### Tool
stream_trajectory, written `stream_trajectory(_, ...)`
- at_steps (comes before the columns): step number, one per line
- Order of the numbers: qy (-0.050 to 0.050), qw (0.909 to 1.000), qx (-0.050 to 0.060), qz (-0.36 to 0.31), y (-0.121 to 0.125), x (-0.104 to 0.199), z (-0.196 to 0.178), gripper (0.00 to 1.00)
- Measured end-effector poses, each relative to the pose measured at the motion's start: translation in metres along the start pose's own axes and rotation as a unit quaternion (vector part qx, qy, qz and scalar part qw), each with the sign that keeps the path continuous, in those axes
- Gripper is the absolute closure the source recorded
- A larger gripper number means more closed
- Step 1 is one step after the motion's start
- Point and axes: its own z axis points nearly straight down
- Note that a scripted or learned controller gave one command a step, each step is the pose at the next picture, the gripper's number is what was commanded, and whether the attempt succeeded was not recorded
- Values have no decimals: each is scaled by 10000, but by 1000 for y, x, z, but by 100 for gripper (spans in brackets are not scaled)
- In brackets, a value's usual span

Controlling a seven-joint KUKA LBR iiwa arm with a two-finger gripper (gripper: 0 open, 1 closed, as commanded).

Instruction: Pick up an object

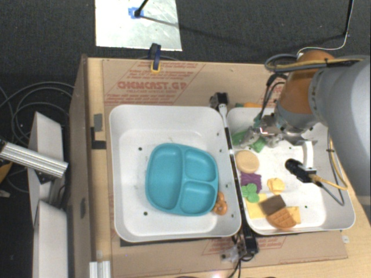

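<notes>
My gripper [259, 133] reaches down into the upper left part of the right bin [339, 213]. Green pieces [238, 136] lie right beside it and partly under it. Just below it rests a round tan biscuit [247, 161]. Further toward the front lie a purple piece [250, 179], a small green piece [252, 194], a yellow piece [276, 185], a dark brown block [273, 204] and an orange waffle-like piece [286, 217]. I see nothing lifted off the bin floor.
The left bin [127, 132] holds a blue divided plate [181, 179], with a small orange-brown item [219, 204] at its lower right edge. The wall between the bins [229, 155] runs close to the left of the gripper.
</notes>
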Motion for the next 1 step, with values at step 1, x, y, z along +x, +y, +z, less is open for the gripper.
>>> stream_trajectory(1,-31,10000,72,0,36,11,-2,0)
